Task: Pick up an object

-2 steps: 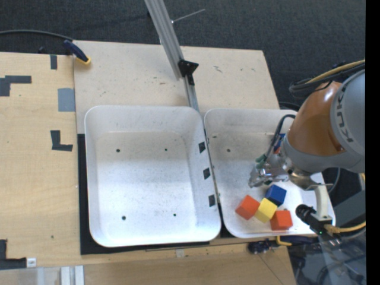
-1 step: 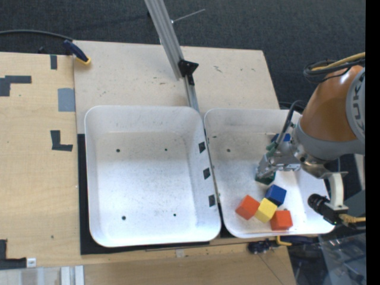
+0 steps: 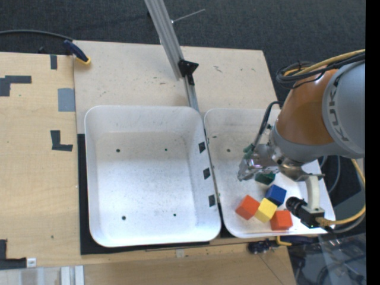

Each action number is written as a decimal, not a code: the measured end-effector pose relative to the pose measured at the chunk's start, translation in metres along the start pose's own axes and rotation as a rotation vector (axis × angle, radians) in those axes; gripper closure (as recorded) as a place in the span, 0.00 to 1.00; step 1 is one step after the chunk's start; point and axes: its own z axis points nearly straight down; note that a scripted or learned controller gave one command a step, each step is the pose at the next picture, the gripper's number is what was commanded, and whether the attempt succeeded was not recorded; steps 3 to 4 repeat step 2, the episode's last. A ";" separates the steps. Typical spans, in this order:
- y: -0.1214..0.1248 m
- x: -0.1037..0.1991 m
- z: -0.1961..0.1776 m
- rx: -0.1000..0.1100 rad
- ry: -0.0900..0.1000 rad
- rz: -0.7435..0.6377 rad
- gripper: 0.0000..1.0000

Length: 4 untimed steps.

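**Arm low over the right bin, blocks grouped near its front edge**

You are looking down at a slant on a wooden bench with two shallow white bins side by side. The left bin (image 3: 142, 177) is the larger in view, its floor speckled with dark dots. The right bin (image 3: 228, 135) sits touching it, and the grey arm (image 3: 320, 117) with its orange band reaches over this bin from the right.

The gripper (image 3: 252, 166) hangs low inside the right bin, near its middle. You cannot tell whether it is open or closed, and nothing can be made out in its grasp. A small dark green object (image 3: 265, 176) lies just beside it, partly hidden under the wrist.

The blocks you could pick lie toward the bin's front, close together. A blue cube (image 3: 276, 193) sits nearest the gripper. A yellow cube (image 3: 267, 209) touches it on the front side. An orange cube (image 3: 247, 207) lies just left of the yellow one, tilted to show a corner. A second orange block (image 3: 281, 219) lies just right of the yellow cube, by the bin's front rim. All look like small plain solid-coloured cubes.

A metal rail (image 3: 166, 31) runs diagonally from the top of the view down to the seam between the bins.
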 end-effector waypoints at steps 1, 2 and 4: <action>-0.001 0.051 -0.009 0.000 0.000 -0.001 1.00; 0.008 0.108 -0.021 0.000 0.000 -0.002 1.00; 0.008 0.108 -0.021 0.000 0.000 -0.002 1.00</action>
